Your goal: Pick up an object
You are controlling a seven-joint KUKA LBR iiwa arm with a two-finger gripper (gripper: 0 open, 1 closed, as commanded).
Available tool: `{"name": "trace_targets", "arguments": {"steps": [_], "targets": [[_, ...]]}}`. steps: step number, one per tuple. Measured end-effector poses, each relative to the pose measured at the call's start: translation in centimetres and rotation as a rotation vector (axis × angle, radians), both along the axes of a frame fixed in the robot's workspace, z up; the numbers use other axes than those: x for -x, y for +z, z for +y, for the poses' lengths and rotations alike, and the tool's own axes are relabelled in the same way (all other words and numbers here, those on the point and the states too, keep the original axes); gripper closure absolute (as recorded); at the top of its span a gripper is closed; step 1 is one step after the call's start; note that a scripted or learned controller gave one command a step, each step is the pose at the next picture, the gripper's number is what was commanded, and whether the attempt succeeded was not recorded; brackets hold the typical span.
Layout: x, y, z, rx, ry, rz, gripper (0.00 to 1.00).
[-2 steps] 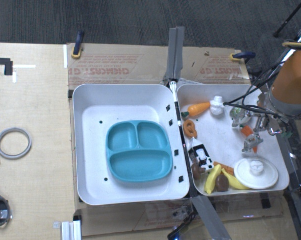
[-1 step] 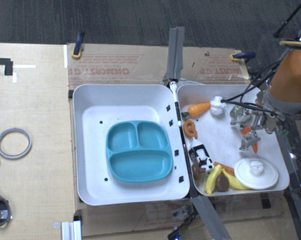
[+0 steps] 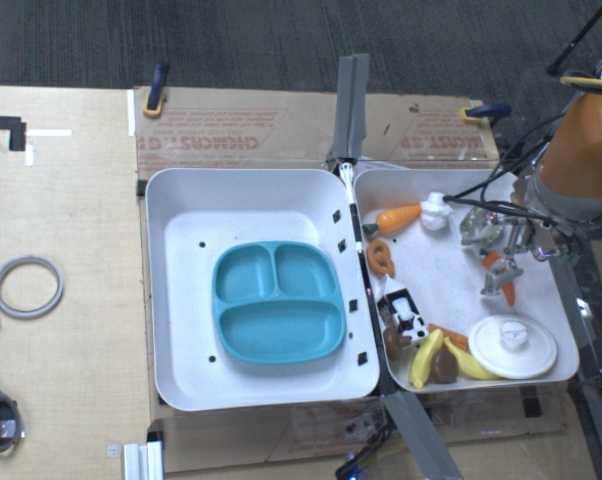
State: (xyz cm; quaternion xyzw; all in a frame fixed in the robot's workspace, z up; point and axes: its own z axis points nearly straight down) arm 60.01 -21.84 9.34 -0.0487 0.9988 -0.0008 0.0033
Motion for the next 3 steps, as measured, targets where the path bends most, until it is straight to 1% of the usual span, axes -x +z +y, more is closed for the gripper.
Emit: {"name": "trace_targets", "arguments": {"steps": [1,2,3], "targets": [[1.9,-0.1,-0.3,-0.002,-0.148,0.003,0.00],[1.8,0.9,-0.3,0.000,-0.145,-0.002,1.00],[1.8,0.9,-0.3,-0.001,-0.145,-0.002,0.00]]}}
